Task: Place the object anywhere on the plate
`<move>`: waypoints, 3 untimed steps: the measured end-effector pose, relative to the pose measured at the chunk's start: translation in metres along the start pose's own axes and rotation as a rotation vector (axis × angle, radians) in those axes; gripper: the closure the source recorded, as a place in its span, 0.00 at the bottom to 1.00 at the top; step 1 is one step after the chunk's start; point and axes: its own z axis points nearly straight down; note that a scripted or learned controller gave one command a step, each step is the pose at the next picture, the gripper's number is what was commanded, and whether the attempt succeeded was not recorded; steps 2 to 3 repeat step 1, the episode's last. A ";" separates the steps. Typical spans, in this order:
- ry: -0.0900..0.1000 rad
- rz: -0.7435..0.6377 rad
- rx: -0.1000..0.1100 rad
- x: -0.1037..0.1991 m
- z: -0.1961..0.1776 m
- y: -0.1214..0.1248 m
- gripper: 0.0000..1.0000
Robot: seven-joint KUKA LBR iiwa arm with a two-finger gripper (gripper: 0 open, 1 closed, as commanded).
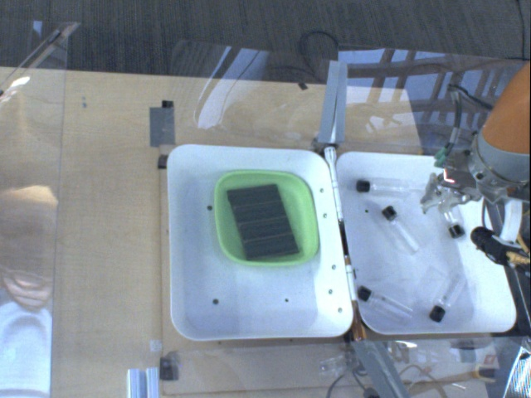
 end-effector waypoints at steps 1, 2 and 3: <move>0.000 0.000 0.000 0.000 0.000 0.000 0.00; 0.000 0.000 0.000 0.000 0.000 0.000 0.00; 0.000 0.000 0.000 0.000 0.000 0.000 0.00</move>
